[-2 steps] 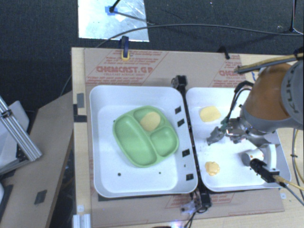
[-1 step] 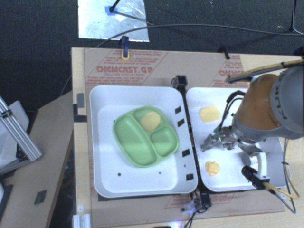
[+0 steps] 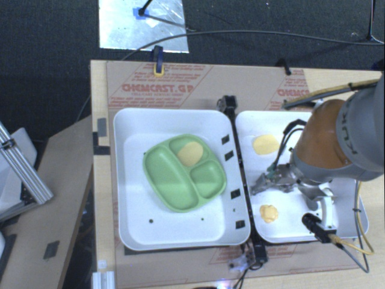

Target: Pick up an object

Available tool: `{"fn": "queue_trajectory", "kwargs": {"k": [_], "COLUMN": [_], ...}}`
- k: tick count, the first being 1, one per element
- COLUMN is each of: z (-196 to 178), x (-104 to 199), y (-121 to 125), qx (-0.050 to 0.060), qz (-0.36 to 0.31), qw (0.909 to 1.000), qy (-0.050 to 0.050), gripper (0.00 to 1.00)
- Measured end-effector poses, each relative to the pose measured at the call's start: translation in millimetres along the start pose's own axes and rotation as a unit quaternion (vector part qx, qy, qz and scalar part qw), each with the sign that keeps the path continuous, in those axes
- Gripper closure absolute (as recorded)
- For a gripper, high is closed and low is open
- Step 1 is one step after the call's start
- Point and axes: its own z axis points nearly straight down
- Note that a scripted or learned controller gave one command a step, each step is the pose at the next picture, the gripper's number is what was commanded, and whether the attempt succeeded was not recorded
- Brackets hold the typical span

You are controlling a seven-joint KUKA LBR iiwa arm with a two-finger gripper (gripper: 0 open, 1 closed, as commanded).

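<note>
Two shallow white bins sit side by side on a bench covered with a cardboard sheet [image 3: 198, 80] printed in red lettering. The left bin [image 3: 129, 161] holds a green divided plate [image 3: 180, 176], lying flat and turned at an angle, with three compartments. A pale yellow, rounded piece [image 3: 190, 153] rests in the plate's upper compartment, the one nearest the divider between the bins.

The right bin [image 3: 271, 122] holds two more yellow items. A flat, oval yellow piece [image 3: 265, 144] lies in its upper left part, and a smaller, lumpier yellow piece [image 3: 269, 212] lies near its lower left corner. The two are well apart.

The arm [image 3: 343, 140] reaches in over the right bin, its orange band above the wrist covering much of the bin's right half. The gripper [image 3: 260, 185] hangs low over the bin's left side, between the oval piece and the lumpy piece, with its metal tip pointing toward the black divider strip [image 3: 237, 161] between the bins. It touches neither yellow piece as far as the slanted view shows. Whether the pincer is spread or pressed together I cannot tell, since the tip is small and blurred, and nothing visible sits in it.

A blue and yellow clamp [image 3: 158, 61] grips the far edge of the cardboard.
</note>
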Motion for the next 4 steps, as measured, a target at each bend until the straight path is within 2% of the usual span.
{"fn": "queue_trajectory", "kwargs": {"k": [1,2,3,4], "z": [-11.8,-75.8,-119.7,-180.4], "x": [-0.4,-2.6,0.8,7.7], "y": [1.1,2.8,5.5,3.2], "qx": [-0.002,-0.005,-0.004,-0.005], "qz": [0.0,-0.001,-0.002,-0.002], "qw": [1.0,1.0,1.0,1.0], "qy": [0.0,-0.001,-0.001,-0.001], "gripper": [1.0,1.0,1.0,1.0]}}
